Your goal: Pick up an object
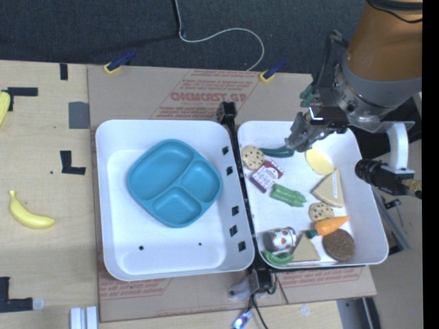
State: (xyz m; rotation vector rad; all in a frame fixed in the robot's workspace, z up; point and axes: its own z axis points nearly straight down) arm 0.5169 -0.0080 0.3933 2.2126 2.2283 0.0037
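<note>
My gripper [298, 141] hangs low over the far end of the right bin [374, 214], its tip right beside a dark teal curved piece [276, 151]; I cannot tell whether it touches it. Close by lie a chocolate-chip cookie [252, 157], a red and white packet [266, 177], a green pepper [288, 196] and a pale yellow disc [319, 161]. Nearer the front are a cheese wedge [330, 189], a second cookie [319, 212], a carrot [331, 225], a brown patty [339, 245], a small can [281, 238] and a sandwich triangle [306, 250].
The left bin [113, 204] holds a blue divided plate [175, 182]. A banana [27, 212] lies on the bench at the left, with another yellow item [3, 107] at the far left edge. A white cable [219, 36] loops behind the bins.
</note>
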